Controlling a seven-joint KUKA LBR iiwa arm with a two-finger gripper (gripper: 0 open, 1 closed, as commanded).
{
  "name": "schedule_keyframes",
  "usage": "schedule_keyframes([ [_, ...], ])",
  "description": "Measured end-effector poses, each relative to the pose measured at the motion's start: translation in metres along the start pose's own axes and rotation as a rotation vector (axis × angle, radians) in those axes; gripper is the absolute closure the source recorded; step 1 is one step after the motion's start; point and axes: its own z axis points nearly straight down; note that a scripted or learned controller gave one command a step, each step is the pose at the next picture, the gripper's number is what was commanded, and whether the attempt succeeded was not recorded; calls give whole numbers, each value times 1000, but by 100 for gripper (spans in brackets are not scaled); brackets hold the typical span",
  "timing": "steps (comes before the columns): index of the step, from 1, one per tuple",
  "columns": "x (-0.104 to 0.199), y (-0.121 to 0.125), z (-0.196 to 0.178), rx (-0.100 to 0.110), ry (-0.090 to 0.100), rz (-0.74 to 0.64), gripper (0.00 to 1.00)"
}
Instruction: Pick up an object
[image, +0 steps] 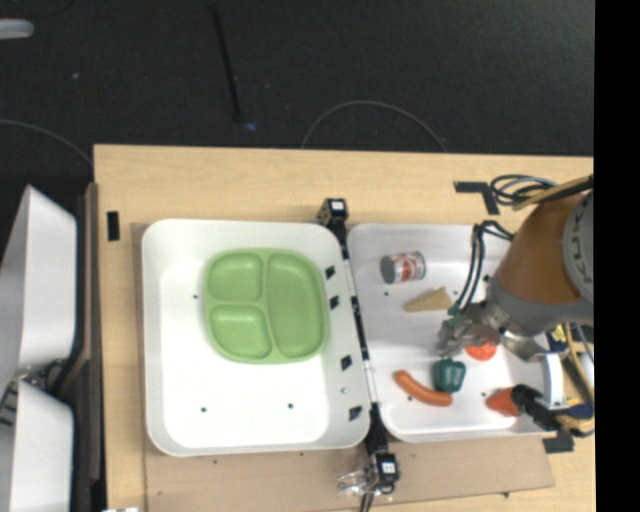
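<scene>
Counter (250, 180): carrying two white bins side by side.
Left bin (180, 400): holding a green divided plate (267, 305) toward its far side.
Right bin (420, 425): lying along the counter's right side.
Arm (545, 265): reaching in over the right bin's right edge.
End effector (456, 335): hanging low at the bin's middle — I cannot tell its opening or whether it is gripping anything.
Sausage (422, 389): lying near the front edge.
Tan wedge (428, 299): resting behind the end effector.
Can (403, 267): lying near the far edge.
Green pepper (449, 375): sitting just in front of the end effector.
Orange piece (482, 349): sitting just beside it.
</scene>
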Motion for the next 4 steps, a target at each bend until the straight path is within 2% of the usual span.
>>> schedule_keyframes([
  [2, -6, -3, -126, -5, -2, -10, 100],
  [3, -8, -2, -141, 0, 0, -10, 100],
  [4, 48, 23, -139, 2, 2, -15, 100],
])
